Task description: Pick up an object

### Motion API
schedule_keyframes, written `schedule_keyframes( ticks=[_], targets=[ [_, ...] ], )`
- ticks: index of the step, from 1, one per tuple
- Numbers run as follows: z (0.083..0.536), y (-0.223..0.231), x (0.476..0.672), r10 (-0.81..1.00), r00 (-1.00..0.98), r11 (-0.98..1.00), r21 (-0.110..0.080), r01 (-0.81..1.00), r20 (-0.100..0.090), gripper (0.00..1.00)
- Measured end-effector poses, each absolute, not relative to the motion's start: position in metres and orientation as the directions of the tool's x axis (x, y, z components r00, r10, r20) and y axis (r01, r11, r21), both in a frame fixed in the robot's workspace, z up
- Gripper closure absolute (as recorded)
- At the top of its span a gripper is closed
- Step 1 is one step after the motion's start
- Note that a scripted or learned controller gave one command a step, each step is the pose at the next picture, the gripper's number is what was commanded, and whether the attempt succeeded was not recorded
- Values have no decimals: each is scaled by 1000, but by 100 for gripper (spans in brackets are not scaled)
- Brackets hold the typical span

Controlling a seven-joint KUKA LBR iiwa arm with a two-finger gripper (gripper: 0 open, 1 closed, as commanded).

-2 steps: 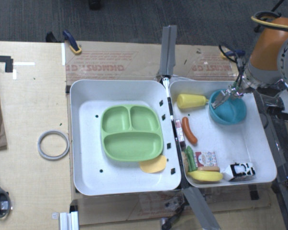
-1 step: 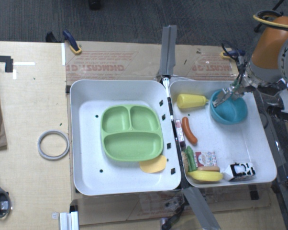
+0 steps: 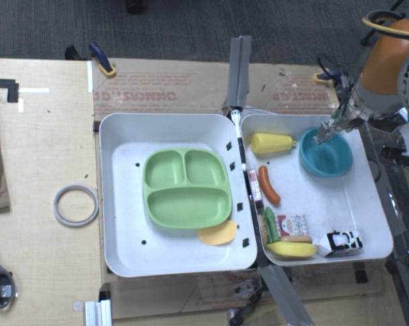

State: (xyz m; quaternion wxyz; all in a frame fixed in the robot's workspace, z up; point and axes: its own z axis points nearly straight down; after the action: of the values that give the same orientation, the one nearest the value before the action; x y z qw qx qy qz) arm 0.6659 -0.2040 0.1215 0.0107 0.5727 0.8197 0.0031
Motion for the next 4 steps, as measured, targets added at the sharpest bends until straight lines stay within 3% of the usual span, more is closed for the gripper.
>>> schedule_keyframes(
  ticks=[1, 2, 3, 4],
  targets=[
    [159, -204, 655, 969, -247, 247, 3, 969, -3, 100],
    [173, -186, 660, 979, -202, 202, 2, 979, -2, 100],
    [173, -186, 660, 979, -202, 202, 2, 979, -2, 0],
    [92, -149, 659, 900, -435, 435, 1, 900, -1, 0]
  ],
)
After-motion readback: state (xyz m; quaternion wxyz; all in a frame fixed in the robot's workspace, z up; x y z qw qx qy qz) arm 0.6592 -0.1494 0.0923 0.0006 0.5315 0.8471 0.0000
